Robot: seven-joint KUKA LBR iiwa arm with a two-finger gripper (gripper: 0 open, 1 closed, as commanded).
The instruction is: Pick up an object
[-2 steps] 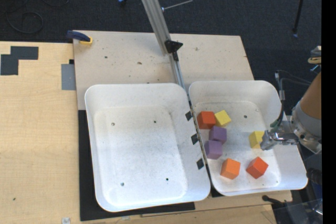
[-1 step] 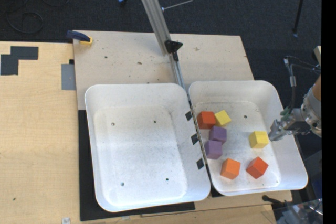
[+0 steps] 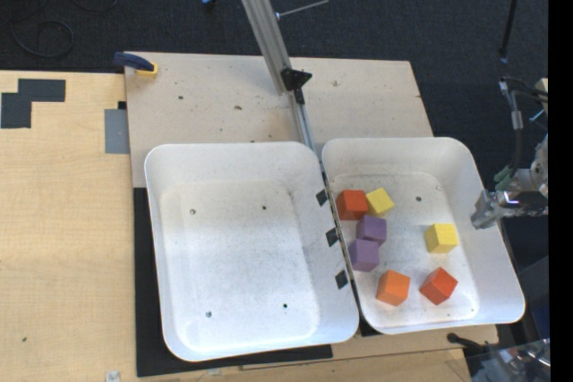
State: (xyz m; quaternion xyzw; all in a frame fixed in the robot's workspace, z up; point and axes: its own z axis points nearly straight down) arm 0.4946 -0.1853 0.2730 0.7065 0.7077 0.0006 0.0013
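Pale wooden bench (image 3: 63,219) carries two white bins. Lower right, the right bin (image 3: 466,161) pools orange (image 3: 392,287), red (image 3: 438,285), purple (image 3: 364,254) and yellow (image 3: 441,236) cubes, ready for picking. Gripper (image 3: 501,203) hovers at its right rim; grip state unclear.

The bench (image 3: 224,98) is a pale wooden board, speckled with dark marks and small holes. Two shallow white bins sit on it side by side, the left bin (image 3: 170,170) and the right bin (image 3: 466,158) touching along their inner rims, small black clips between them. A black mat (image 3: 141,282) peeks out under the left bin's edge. At the board's far left corner lies a blue and yellow clamp (image 3: 136,63). A slanted aluminium rail (image 3: 261,13) rises from a black bracket (image 3: 295,80) at the back.
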